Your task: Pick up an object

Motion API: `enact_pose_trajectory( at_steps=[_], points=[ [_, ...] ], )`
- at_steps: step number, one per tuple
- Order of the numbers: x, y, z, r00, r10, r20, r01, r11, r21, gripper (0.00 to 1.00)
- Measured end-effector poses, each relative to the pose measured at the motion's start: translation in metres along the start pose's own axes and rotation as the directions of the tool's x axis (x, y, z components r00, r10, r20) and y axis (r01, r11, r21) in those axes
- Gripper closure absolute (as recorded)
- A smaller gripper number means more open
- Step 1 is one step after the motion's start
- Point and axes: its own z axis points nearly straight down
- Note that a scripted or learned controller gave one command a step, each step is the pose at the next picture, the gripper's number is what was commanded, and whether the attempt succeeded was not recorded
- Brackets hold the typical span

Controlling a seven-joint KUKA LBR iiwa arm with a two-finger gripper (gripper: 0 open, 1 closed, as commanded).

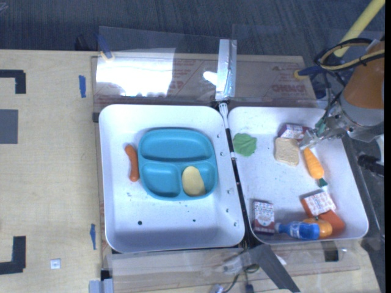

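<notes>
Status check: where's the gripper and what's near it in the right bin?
Gripper low over right bin, upper right corner. Carrot and bread slice just beside it, nothing seen held. Small packet crowds the spot.

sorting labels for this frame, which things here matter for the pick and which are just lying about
In play: end effector, bread slice, carrot, all in the right bin.

Lying about: blue tray, yellow piece, sausage, green leaf, bottle.
</notes>
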Motion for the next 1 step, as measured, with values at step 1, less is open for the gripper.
enact_pose_trajectory(
  at_steps=[1],
  points=[
    [0.0475, 0.0509, 0.012, 0.988, -0.157, -0.004, 0.157, 0.987, 0.038, 1.0]
  ],
)
